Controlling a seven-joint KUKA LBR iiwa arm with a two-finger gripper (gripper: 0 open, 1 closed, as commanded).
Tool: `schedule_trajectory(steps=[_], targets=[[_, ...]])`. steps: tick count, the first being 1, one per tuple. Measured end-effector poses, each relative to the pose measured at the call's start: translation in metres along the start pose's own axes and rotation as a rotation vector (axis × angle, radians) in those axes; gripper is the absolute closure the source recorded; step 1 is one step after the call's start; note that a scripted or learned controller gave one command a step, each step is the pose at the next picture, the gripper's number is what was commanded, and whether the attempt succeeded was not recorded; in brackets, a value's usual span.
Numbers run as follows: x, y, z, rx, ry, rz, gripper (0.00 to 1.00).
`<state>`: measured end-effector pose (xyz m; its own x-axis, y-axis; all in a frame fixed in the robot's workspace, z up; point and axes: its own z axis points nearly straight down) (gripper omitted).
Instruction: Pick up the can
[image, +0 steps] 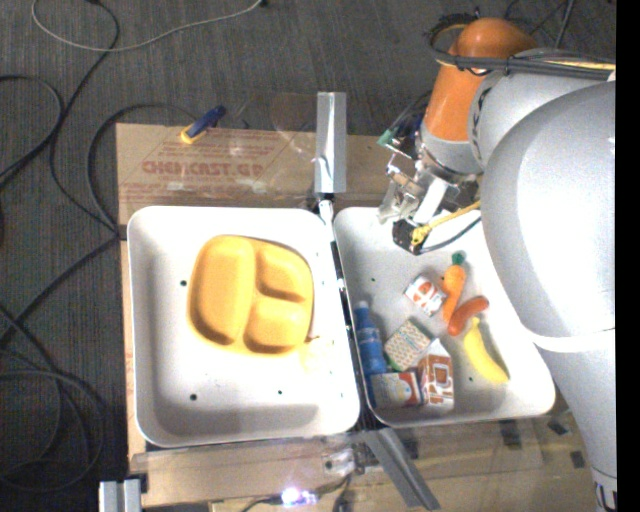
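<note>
Dark grey carpet floor (60, 90), crossed by black cables (93, 150) at left and a thin white cable (105, 47) at top. Brown cardboard sheet with red print (200, 170), small blue-and-yellow object (203, 123) on it.

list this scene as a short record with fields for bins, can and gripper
left bin: yellow divided tray
right bin: can, carrot, banana, blue bottle, cartons
can: beside the carrot, near the bin's middle
gripper: over the right bin's far end, apart from the can
task: can not yet lifted
</note>
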<state>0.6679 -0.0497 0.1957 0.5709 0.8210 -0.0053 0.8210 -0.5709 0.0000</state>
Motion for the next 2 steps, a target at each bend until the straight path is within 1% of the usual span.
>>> schedule_trajectory(steps=[1, 2], targets=[[0.000, 0.000, 0.000, 0.000, 0.000, 0.000, 0.00], [-0.057, -0.013, 0.076, -0.022, 0.018, 0.102, 0.00]])
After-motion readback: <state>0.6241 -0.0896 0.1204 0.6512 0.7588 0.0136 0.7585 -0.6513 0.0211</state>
